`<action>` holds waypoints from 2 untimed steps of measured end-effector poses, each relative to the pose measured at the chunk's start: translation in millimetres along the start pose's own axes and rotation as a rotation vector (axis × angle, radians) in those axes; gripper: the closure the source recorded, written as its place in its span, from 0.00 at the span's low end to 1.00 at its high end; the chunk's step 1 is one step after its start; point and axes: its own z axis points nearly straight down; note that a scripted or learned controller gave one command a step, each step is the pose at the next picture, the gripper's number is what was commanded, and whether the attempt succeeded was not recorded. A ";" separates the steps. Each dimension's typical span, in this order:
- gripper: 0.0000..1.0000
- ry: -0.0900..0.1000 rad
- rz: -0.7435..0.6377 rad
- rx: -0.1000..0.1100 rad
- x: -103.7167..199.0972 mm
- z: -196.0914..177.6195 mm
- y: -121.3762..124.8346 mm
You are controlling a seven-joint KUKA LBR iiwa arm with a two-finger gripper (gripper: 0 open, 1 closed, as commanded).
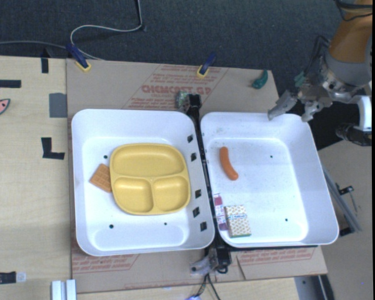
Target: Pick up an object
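**Materials and finishes on the bench**

Both white bins, the left bin (pixel 87 167) and the right bin (pixel 300 186), look like smooth plastic with a soft sheen. The yellow divided plate (pixel 151 178) in the left bin is matt, smooth plastic. Beneath the bins lies a brown cardboard sheet (pixel 156 86), dull and printed in red. The surface (pixel 25 186) at left looks like pale, matt wood. The small box (pixel 238 220) appears to be printed card. The sausage (pixel 229 164) looks smooth, slightly glossy.
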 end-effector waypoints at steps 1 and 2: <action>0.00 0.002 -0.002 0.003 91.7 102.5 7.7; 0.00 0.001 0.000 0.000 85.6 163.1 -54.3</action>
